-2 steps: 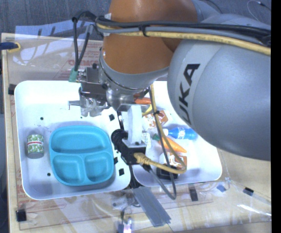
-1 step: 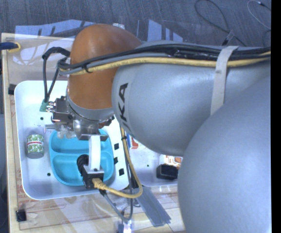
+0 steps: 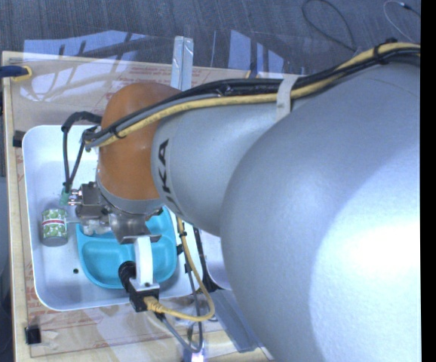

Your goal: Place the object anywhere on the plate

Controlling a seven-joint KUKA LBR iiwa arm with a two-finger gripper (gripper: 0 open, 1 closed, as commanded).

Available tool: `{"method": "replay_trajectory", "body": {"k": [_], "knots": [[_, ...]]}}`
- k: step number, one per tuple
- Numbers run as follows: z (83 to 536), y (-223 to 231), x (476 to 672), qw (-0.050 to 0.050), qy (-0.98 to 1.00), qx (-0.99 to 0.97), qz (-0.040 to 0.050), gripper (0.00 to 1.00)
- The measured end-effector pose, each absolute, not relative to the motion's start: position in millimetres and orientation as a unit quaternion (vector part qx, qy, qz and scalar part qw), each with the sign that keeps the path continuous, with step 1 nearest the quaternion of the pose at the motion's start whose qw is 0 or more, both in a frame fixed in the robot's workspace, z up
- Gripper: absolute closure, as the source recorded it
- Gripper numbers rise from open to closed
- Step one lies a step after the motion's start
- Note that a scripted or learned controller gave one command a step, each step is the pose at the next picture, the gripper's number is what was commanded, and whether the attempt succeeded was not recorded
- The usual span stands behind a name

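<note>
One small can waits beside the plate, not yet on it.

Camera view: the gripper (image 3: pixel 127 232) hangs over the smooth blue plate (image 3: pixel 97 266) in the left white bin (image 3: pixel 37 164); its grasp I cannot tell. The green-labelled cylindrical can (image 3: pixel 53 225) stands just left of the plate, so picking it up likely comes next.

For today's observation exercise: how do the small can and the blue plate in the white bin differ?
The can is small, greenish with a patterned label; the plate is much wider and plain bright blue. The can lies beside the plate, in full view; the plate lies flat, partly hidden under the arm. Both sit in the same white bin.
</note>
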State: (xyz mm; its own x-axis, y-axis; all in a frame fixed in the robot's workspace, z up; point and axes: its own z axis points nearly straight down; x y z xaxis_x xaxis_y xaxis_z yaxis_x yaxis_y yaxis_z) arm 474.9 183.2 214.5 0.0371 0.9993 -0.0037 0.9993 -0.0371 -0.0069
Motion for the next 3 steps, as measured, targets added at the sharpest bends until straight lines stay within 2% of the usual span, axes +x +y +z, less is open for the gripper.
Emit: {"method": "replay_trajectory", "body": {"k": [1, 2, 3], "knots": [[271.8, 204.1, 475.5, 0.001, -0.676, -0.737, 0.0020, 1.00], [192.2, 218.2, 474.2, 0.001, -0.635, -0.773, 0.0043, 1.00], [91.1, 217.9, 479.8, 0.001, -0.599, -0.800, 0.0017, 1.00]]}}
